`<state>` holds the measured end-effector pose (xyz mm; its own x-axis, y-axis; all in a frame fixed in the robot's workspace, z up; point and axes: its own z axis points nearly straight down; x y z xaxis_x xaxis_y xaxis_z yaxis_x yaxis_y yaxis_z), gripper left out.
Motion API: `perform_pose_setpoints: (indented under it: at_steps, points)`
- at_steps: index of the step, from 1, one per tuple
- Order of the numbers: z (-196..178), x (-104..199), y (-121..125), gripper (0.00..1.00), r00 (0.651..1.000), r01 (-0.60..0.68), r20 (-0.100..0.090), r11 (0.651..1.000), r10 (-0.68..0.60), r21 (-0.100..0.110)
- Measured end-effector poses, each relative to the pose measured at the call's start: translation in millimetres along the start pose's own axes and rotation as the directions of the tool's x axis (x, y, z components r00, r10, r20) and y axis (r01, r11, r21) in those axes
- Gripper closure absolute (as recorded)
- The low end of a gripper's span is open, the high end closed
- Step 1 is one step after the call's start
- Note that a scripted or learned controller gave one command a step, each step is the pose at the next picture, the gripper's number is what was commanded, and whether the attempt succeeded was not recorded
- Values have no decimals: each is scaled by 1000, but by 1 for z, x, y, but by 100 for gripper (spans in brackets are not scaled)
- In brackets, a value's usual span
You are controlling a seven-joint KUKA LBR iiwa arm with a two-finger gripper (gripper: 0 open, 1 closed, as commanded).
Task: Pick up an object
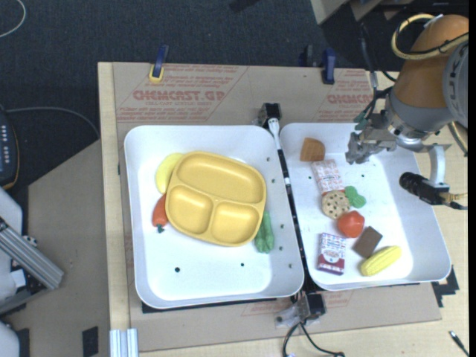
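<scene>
Two shallow white bins are set side by side on a cardboard-covered bench [223,88]. The left bin [141,222] is occupied mainly by a yellow compartment tray [214,198], lying flat and slightly rotated, its three sections bare. A yellow banana-like piece [165,169] is partly covered by the tray's upper left corner, a red and orange piece [160,213] lies against its left edge, and a green leafy piece [265,233] is tucked at its lower right corner. The right bin [416,229] holds the loose items from which one is to be picked: a brown bread-like piece [312,149] near the upper left, a pale wrapped packet [326,175] below it, a chocolate-chip cookie [334,202] with a small green piece [355,196] just beside it, a red tomato [351,222] below the cookie, a dark brown block [367,241] touching the tomato's lower right, a yellow corn cob [380,259] near the front edge, and a small red and white packet [332,252] to the left of the cob. The gripper [362,152] is positioned over the upper part of the right bin, to the right of the bread-like piece and apart from it. Nothing is seen between the fingers; whether they stand apart or together cannot be told from this view.
</scene>
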<state>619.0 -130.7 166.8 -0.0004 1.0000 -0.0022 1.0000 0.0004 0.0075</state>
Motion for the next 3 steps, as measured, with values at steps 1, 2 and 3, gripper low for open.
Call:
perform_pose_setpoints:
  at_steps: [1,2,3]
  points:
    - [-55,0,2,100,1000,0,0,1000,0,-1]
    - [-53,56,16,100,1000,6,-3,1000,-6,4]
    - [-66,112,12,100,1000,6,-4,1000,-6,3]
